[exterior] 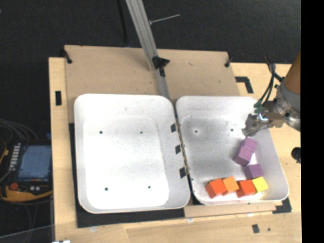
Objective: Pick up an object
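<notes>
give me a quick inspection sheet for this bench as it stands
surface: tan bench bearing two white bins, left bin and right bin
job's things: in the right bin, two purple blocks, orange blocks, a red block, a yellow block, bunched at the near right corner
clutter: nothing seen
grippers: gripper low over the right bin, just above the upper purple block; grip unclear
cables: dark cables on the arm; more at left floor
surroundings: metal pole, blue-screened device, dark floor

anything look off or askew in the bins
Mostly tidy. The one oddity: in the right bin, the upper purple block sits tilted, seemingly propped off the floor, just below the gripper. The other blocks crowd the near right corner.
</notes>
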Available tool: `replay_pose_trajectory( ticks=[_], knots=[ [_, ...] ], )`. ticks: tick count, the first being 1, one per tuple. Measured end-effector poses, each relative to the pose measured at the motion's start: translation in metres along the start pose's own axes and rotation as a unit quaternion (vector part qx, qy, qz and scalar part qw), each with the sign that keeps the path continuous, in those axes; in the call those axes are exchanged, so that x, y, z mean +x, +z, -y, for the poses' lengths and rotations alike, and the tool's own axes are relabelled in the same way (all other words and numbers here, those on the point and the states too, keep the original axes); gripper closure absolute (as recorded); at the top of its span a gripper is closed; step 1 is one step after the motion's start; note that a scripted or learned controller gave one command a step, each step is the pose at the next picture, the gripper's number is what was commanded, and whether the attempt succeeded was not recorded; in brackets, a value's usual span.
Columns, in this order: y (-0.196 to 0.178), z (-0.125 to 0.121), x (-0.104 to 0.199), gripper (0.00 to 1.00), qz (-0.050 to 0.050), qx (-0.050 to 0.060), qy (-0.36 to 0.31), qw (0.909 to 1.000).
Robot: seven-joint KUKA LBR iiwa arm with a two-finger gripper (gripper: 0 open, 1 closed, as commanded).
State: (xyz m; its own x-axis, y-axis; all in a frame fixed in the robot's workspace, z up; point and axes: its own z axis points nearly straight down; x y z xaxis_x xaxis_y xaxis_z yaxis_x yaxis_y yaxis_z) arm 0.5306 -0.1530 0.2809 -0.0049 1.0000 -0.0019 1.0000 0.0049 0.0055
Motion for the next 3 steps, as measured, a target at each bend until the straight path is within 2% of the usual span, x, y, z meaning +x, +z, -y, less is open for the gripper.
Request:
replay_pose_trajectory(
  ticks=[3],
  knots=[
    [0.017, 0.005, 0.14, 1.0, -0.001, 0.003, -0.001, 1.0]
  ],
)
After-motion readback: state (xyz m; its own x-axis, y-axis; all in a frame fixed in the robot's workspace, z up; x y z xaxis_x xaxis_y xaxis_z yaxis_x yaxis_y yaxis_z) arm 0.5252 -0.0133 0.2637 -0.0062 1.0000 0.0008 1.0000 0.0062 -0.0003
